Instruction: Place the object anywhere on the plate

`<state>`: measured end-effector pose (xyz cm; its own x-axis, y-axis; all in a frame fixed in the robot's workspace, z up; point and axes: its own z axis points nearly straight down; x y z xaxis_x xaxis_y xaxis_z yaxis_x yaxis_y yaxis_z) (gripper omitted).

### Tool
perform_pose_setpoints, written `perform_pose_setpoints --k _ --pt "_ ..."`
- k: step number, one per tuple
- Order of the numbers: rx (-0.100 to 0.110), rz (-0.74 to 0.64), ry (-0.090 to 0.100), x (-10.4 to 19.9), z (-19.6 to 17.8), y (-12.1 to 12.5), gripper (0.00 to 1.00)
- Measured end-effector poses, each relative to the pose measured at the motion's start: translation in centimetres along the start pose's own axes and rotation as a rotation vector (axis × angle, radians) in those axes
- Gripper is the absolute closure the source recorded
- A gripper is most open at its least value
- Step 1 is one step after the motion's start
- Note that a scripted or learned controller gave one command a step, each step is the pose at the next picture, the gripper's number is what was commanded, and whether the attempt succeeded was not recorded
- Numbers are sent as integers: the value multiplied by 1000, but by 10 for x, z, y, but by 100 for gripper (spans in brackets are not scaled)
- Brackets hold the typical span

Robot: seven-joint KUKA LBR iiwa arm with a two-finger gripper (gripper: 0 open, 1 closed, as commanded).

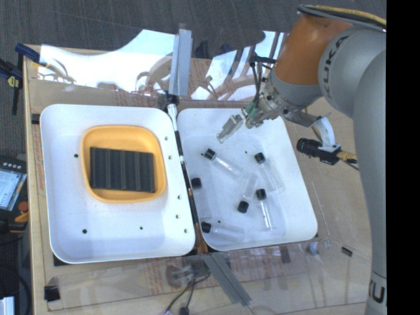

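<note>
One clear vial [228, 128], tilted, clamped in end effector [251, 117] above right bin [298, 195].

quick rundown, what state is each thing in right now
hand: over the right bin's far edge, a clear vial at its tip
held vial: tilted, lifted off the floor of the bin
right bin: holds several clear black-capped vials lying flat
yellow plate: in the left bin, dark ribbed insert in it, no vial on it
left bin: holds the plate
</note>
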<state>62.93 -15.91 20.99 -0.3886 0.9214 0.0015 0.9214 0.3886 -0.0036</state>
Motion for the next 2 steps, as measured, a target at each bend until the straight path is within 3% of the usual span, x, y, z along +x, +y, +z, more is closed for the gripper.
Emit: perform_pose_setpoints --k 2 --pt "-1 -541 0 50 -9 6 0"
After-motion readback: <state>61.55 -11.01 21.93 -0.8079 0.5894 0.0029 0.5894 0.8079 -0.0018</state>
